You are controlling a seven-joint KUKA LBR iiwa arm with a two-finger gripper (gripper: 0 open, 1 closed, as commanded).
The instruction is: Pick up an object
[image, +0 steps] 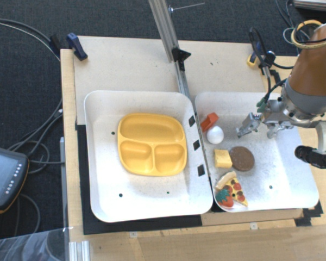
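Pizza slice (231,191), lying at the near rim of the right bin (293,192), is the thing closest to the camera; it points toward the bin's near left corner. Just beyond it sit a yellow cheese block (223,158) and a brown round patty (242,159), touching or nearly touching side by side. Farther back along the bin's left wall are a white egg (214,135) and, right behind it, a red-orange piece (209,121).

No single object is fixed by the task, so the closest candidates matter most. The gripper (258,125) hangs over the back middle of the right bin, with the patty and cheese toward the camera from it and the egg off to the view's left, at about the same depth. The patty looks to be the shortest reach, a small move forward and down.

Its two fingers appear spread apart, with only bare bin floor between them; it holds and touches nothing.

Left bin (98,145) carries a yellow divided tray (152,143), well apart from the arm.
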